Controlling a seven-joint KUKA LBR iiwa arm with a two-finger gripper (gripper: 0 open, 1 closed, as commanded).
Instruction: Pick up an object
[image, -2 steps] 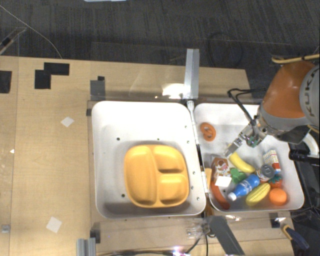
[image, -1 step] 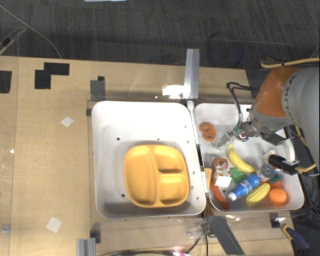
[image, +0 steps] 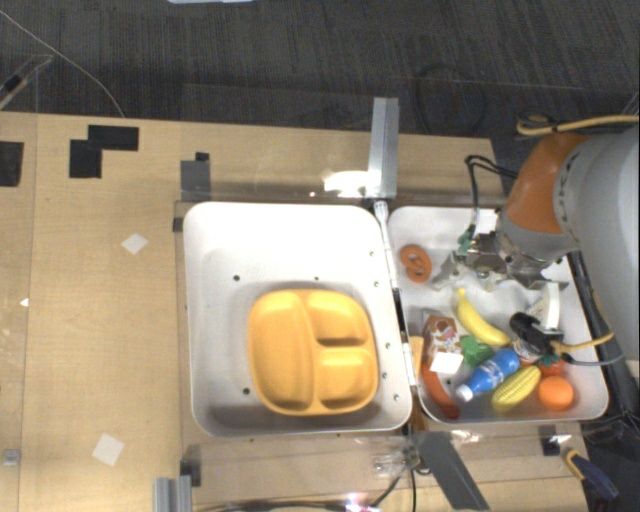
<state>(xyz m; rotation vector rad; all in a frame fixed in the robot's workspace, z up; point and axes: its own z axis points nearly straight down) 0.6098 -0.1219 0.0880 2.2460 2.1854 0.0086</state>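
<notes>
My gripper (image: 484, 268) hangs over the back half of the right bin (image: 596, 404), with the grey arm and its orange band coming in from the right. Just in front of it lies a yellow banana (image: 480, 322). To its left, an orange round piece (image: 416, 262) sits apart from it. Farther forward lie a blue bottle (image: 493, 374), a second yellow fruit (image: 516, 388), an orange (image: 556, 393), a green item (image: 474, 351), a brown packet (image: 440, 334) and a red item (image: 437, 386). I see nothing between the gripper's tips.
The left bin (image: 215, 250) holds a yellow divided plate (image: 312, 350) in its front middle. A metal post (image: 384, 150) stands at the back between the bins. Black tape patches (image: 100, 148) mark the bench at far left.
</notes>
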